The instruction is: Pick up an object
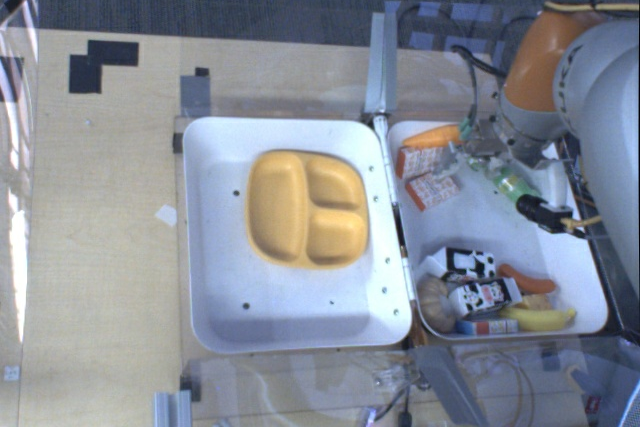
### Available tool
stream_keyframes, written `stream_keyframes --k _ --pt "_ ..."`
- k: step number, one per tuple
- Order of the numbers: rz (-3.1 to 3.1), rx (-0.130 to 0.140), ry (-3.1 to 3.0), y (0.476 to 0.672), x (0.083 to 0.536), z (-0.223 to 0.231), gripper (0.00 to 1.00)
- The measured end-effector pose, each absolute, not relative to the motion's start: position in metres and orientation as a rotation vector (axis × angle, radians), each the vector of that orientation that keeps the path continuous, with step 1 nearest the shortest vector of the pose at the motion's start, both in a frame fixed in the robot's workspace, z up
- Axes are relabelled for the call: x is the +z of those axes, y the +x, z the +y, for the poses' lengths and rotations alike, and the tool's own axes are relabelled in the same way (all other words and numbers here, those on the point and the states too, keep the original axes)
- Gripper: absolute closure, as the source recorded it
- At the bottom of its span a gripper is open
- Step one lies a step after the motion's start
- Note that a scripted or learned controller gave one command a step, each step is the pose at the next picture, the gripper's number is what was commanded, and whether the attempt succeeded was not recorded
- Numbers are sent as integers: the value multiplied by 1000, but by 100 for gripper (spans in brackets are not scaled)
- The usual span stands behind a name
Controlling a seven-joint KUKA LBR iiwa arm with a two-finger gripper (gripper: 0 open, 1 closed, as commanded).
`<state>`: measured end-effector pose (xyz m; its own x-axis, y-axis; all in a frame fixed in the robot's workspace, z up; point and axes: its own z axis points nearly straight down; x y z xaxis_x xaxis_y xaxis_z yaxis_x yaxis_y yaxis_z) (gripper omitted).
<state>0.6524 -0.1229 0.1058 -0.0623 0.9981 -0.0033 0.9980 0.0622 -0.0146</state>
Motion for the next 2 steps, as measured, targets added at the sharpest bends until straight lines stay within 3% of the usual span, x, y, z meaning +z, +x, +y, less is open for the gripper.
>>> stream_keyframes --k 1,2 --pt "-2268 -19 -2199 675 97 -164 0" --pt "-2288 -29 -2195 679 112 -162 100"
